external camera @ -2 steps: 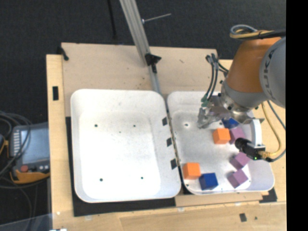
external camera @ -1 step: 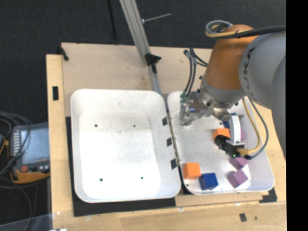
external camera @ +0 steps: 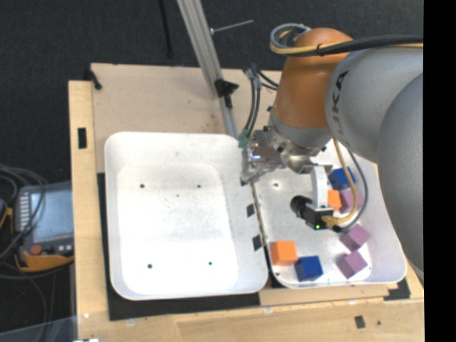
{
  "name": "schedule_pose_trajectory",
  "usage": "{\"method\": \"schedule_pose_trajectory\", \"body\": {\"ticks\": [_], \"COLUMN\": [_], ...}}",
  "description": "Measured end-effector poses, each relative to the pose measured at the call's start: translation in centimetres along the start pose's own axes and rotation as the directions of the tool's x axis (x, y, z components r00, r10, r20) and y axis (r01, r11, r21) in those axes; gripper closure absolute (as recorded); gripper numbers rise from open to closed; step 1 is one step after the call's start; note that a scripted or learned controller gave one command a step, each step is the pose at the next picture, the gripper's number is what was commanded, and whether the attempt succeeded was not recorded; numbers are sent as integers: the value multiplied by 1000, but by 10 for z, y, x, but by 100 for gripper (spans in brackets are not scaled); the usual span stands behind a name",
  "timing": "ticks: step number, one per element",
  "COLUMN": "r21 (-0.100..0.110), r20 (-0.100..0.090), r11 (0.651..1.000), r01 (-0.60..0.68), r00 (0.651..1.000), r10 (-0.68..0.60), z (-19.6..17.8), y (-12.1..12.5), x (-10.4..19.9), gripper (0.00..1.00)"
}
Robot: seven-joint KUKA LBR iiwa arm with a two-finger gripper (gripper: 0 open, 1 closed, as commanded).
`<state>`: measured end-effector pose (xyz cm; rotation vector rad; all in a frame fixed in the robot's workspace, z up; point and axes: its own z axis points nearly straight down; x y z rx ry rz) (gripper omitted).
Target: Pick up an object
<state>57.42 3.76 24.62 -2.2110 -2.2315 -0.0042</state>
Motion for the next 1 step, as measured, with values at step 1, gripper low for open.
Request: {"method": "schedule_pose_trajectory", "body": {"ticks": [1], "r21": [1], "r20": [2], "r11": [1000], "r01": [-3], "r00": [1000], "r10": [3], "z": [11], "y": [4], "x": [44], "gripper": [100]}}
